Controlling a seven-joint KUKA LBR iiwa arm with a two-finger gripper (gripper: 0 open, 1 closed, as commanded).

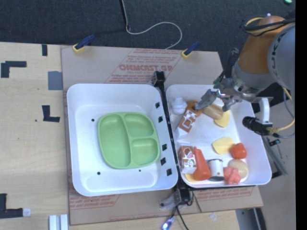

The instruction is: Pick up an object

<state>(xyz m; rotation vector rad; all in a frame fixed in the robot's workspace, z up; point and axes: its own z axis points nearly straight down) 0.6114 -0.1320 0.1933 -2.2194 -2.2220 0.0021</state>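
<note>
The gripper (217, 101) hangs over the upper part of the right bin (263, 175), its two fingers spread open with nothing between them. Just below and between the fingertips lies a tan bread roll (212, 111), close under the gripper, though whether they touch cannot be told. A pale yellow piece (222, 120) sits against the roll's lower right end. To the left of the gripper, an orange and white carton (187, 121) lies tilted near the bin's left wall, with a small white bottle (178, 104) above it. Lower in the same bin, well apart from the gripper, lie a yellow wedge (222, 145), a red tomato (238, 151), a second carton (188, 158), a red tube (201, 168), a small can (215, 167) and a pinkish fruit (237, 167), crowded together along the bottom edge. The left bin (81, 128) holds a green divided plate (128, 139) lying flat near its middle. Both bins rest on cardboard (139, 66) on the tabletop (29, 143)
</note>
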